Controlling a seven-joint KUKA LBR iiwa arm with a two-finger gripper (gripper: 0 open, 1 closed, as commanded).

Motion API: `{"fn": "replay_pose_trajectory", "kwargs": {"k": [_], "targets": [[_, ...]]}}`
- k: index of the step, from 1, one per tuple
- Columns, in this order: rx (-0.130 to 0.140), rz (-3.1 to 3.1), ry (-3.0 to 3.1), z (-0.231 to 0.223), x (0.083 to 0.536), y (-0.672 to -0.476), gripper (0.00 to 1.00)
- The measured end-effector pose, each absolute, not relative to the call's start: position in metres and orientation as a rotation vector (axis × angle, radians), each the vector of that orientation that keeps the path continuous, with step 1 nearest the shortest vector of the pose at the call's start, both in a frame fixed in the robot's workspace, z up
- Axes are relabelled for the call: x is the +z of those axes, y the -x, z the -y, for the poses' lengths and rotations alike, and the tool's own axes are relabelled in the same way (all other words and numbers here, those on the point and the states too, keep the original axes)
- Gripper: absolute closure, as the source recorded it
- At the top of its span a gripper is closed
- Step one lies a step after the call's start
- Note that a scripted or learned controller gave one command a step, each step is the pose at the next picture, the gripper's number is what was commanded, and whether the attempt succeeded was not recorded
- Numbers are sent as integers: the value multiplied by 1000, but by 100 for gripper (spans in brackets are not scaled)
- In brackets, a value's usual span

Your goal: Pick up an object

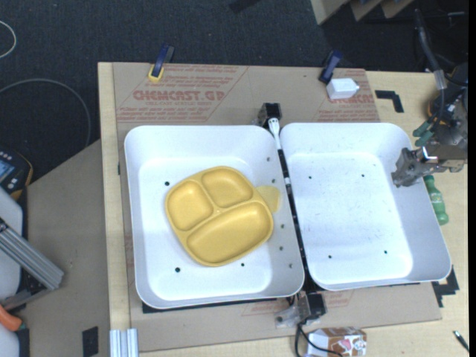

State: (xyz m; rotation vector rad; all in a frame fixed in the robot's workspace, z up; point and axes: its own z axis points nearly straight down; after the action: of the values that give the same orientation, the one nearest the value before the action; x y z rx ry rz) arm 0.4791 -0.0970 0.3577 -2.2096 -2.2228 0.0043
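Hovering over the right bin's (357, 199) far-right rim, the gripper (413, 168) — grip unclear, cannot tell — stays apart from the yellow tray (218, 215) in the left bin (149, 222).

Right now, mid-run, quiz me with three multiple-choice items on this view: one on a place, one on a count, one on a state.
1. Where does the yellow divided plate lie?
A. in the left bin
B. in the right bin
C. on the bare bench

2. How many compartments does the plate have?
A. two
B. three
C. five

3. How does the plate sit?
A. flipped over
B. leaning on a bin wall
C. flat, open side up

Answers:
1. A: the plate rests on the floor of the left bin, while the claw is over by the right bin's far right rim.
2. B: two small hollows sit above one large hollow.
3. C: all three hollows face the camera and the rim lies level.
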Motion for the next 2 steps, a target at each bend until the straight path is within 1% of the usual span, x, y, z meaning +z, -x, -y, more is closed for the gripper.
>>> {"fn": "replay_pose_trajectory", "kwargs": {"k": [1, 2], "targets": [[3, 2216, 2222, 149, 322, -488, 100], [3, 2217, 2223, 195, 244, -524, 100]]}}
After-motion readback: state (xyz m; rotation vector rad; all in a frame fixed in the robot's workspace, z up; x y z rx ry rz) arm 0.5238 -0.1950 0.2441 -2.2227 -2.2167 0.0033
